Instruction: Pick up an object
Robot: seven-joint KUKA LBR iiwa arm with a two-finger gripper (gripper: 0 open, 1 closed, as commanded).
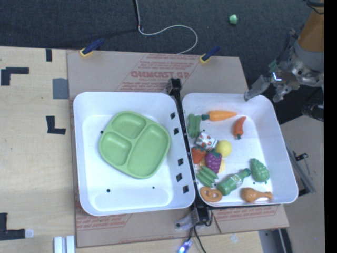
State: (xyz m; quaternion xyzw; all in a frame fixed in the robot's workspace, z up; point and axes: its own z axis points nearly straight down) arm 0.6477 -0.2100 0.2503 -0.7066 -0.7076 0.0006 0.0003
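Orange carrot (pixel 221 115) lies nearest the hand (pixel 263 88), which hovers splayed open, holding nothing; crowded toys risk a glancing, failed grasp.

1. Your two white bins (pixel 89 141) look like smooth, slightly glossy plastic.
2. The green divided plate (pixel 135 144) reads as matt plastic.
3. Beneath them you see flat brown cardboard (pixel 152 73), printed red.
4. The toy carrot (pixel 221 115) looks plastic.
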